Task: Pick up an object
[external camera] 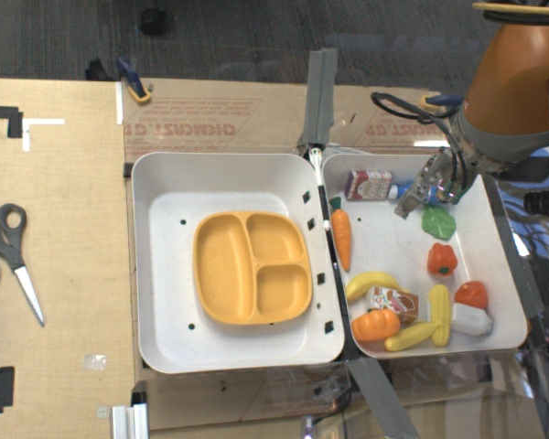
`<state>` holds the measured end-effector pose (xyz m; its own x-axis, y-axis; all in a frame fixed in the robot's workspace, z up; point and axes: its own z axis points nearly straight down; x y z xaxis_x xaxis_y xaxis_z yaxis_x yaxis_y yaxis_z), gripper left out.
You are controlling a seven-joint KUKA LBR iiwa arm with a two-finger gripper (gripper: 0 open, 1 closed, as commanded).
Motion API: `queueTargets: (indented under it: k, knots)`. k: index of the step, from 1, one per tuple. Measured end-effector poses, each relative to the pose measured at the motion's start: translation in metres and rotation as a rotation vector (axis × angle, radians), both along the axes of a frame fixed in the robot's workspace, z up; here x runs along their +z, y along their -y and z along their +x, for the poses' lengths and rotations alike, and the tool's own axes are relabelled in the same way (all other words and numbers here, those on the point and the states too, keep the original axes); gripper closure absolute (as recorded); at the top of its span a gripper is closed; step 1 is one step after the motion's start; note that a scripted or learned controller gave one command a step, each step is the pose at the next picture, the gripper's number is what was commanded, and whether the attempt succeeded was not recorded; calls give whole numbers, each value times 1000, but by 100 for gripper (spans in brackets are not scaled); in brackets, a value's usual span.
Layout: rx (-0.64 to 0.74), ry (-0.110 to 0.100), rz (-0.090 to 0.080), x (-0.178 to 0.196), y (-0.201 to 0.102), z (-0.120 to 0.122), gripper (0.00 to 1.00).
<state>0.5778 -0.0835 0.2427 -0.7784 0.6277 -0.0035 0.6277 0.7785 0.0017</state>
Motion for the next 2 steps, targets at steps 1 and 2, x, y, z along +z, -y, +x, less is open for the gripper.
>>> queueTargets:
  k: [1,2]
  knots:
    - [-83,-1,-1,-11,7,57,100]
    - [-400,-1,-1,23,-21,75,100]
